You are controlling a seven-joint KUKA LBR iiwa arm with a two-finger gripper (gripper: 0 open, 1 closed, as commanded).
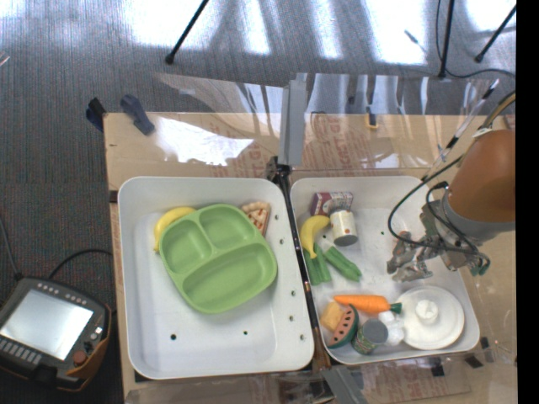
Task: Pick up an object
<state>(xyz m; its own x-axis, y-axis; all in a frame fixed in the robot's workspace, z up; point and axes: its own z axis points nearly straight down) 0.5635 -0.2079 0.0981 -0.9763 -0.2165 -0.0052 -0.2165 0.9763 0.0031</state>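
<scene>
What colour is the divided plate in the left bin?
Light green; the divided plate shows clearly in the camera view.

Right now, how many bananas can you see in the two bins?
2. One banana lies in the left bin, partly under the green plate. The other banana lies in the right bin near the divider. More may be hidden under the plate.

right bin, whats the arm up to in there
The arm's gripper hangs low over the right bin, above a bare patch with no item between its fingers. Nearby lie a carrot, a white plate and a banana. The left bin holds a green divided plate.
</scene>
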